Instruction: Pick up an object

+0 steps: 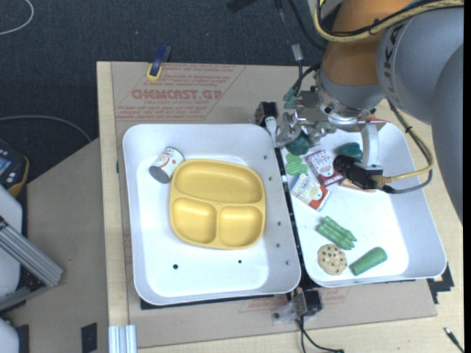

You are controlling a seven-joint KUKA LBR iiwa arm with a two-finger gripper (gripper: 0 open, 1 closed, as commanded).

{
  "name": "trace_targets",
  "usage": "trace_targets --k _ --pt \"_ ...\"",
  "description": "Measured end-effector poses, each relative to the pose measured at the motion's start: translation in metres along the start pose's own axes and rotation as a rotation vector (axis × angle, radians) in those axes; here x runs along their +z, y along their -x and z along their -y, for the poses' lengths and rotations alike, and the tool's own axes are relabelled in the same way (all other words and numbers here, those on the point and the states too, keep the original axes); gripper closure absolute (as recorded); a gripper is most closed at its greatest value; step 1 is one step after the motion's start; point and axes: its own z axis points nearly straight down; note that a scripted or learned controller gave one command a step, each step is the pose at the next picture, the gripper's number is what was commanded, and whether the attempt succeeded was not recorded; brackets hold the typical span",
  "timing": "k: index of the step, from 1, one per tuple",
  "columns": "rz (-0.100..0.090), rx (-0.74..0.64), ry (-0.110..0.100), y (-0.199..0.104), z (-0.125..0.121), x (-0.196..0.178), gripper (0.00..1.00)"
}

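My gripper (294,132) hangs over the far left corner of the right bin (419,219), close to the wall between the bins. Just below it lie a teal piece (298,148) and a green piece (296,165). Beside these are two red-and-white packets, one (321,162) a little right and one (309,190) nearer the front. Another teal thing (349,151) lies under the wrist. Toward the front of that bin are green bean pods (336,232), a cookie (332,258) and a green pickle (367,260).
The left bin (140,219) holds a yellow divided plate (217,202) and a small tipped can (165,164) at its far left. A blue and yellow tool (157,62) lies on the cardboard behind the bins.
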Motion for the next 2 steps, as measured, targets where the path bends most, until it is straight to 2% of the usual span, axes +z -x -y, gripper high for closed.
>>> trace_targets --k 1,2 --pt "0.002 0.006 -0.008 -0.016 0.000 0.016 1.00" --pt "0.002 0.008 -0.003 -0.007 0.004 0.005 1.00"
